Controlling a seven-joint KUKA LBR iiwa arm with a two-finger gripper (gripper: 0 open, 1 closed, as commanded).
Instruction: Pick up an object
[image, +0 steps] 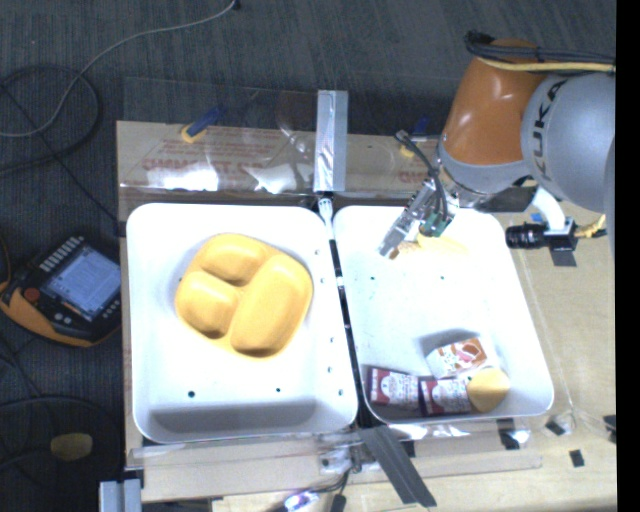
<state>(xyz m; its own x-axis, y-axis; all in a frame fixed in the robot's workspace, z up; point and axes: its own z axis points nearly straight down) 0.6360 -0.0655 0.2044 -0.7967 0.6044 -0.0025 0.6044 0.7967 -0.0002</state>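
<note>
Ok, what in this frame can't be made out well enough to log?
- Gripper, camera view: too small and blurred to judge its state.
- Dark packet and red-and-white packet, right bin: labels too small to read.
- Yellow round item: identity unclear, partly over the packets.
- Arm: cut off by the top and right edges.

Bins (145, 300): smooth white plastic, slightly glossy
Yellow lump (243, 293): soft-looking, matt, foam-like
Packets (418, 391): glossy printed wrapper
Arm (575, 130): smooth grey shell, glossy orange band
Surface (585, 330): pale matt wood
Floor (60, 140): dark rough carpet
</note>
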